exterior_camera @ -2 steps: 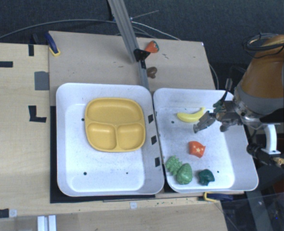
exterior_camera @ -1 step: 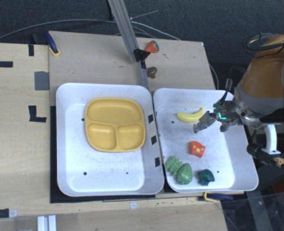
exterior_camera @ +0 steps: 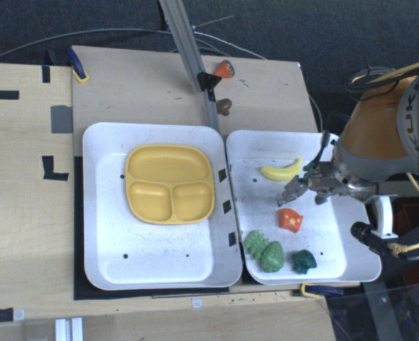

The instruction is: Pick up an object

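Note:
In the right bin [exterior_camera: 337, 258] lie a yellow banana [exterior_camera: 280, 170], a red strawberry-shaped toy [exterior_camera: 290, 220], a light green bumpy toy [exterior_camera: 265, 251] and a small dark green toy [exterior_camera: 304, 261]. My gripper [exterior_camera: 302, 196] hangs over the middle of this bin, between the banana and the red toy. Its two dark fingers are spread apart and nothing sits between them. One fingertip [exterior_camera: 285, 198] is just above the red toy's upper left edge.
The left bin [exterior_camera: 103, 261] holds a yellow divided plate [exterior_camera: 170, 183]. A grey rod [exterior_camera: 184, 34] slants down from the top to the gap between the bins, with an orange clip [exterior_camera: 225, 68] beside it. The arm's grey and orange body [exterior_camera: 380, 133] stands right of the right bin.

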{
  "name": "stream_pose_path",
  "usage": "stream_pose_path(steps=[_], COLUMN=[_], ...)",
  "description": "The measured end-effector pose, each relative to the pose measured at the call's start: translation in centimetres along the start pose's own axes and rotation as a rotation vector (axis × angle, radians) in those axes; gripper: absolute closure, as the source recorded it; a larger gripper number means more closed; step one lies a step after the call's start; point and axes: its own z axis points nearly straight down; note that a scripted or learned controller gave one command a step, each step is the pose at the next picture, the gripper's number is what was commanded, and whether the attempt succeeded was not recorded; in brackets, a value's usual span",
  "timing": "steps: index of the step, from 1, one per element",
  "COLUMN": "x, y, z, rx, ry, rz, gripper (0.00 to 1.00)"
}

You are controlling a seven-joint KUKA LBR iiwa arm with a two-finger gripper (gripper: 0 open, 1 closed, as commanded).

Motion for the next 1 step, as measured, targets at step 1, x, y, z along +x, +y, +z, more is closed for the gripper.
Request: stream_pose_path(steps=[1], x=[0.03], y=[0.09], z=[6.43], rx=[0.003], ry=[0.001], rz=[0.000], gripper=[0.00])
